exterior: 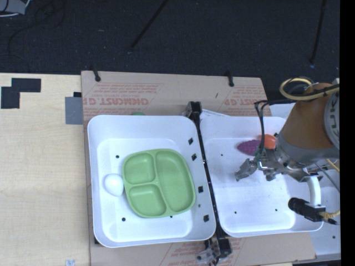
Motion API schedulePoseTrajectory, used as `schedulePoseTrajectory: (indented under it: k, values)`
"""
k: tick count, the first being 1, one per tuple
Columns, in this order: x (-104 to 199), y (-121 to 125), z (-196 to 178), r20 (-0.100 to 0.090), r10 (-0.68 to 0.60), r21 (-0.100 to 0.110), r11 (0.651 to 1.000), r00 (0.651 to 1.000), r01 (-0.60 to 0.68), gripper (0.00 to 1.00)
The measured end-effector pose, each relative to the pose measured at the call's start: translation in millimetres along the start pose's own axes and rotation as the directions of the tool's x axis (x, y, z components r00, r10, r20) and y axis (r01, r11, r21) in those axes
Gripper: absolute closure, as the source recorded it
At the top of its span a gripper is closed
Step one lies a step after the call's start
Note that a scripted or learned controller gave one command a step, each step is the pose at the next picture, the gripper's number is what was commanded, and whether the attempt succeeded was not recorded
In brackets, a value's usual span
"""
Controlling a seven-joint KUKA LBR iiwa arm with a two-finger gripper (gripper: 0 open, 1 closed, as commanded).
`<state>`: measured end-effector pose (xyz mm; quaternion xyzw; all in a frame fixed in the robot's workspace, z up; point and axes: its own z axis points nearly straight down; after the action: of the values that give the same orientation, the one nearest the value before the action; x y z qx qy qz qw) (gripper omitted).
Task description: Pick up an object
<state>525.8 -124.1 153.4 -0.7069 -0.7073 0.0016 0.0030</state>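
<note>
Purple object [249, 146] lying flat, right bin, small orange object [269, 141] just beside

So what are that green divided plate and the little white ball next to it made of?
The green divided plate looks like moulded plastic: even pale colour, soft rounded ridges between its three compartments, matte with little glare. The white ball touching its left edge is smooth and egg-like, with a faint sheen; plastic or foam perhaps, but the view is too coarse to say.

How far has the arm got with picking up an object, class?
Done: the gripper is down inside the right bin. In hand: nothing shows between its fingers. Left: grasping and lifting something, perhaps the purple object or orange object nearby. The green tray and white ball lie in the left bin.
</note>
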Motion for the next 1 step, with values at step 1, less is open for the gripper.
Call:
schedulePoseTrajectory:
  k: [1]
  values:
    - [8.6,4.8,57.3,-0.001,0.002,0.001,1.000,1.000,-0.002,0.00]
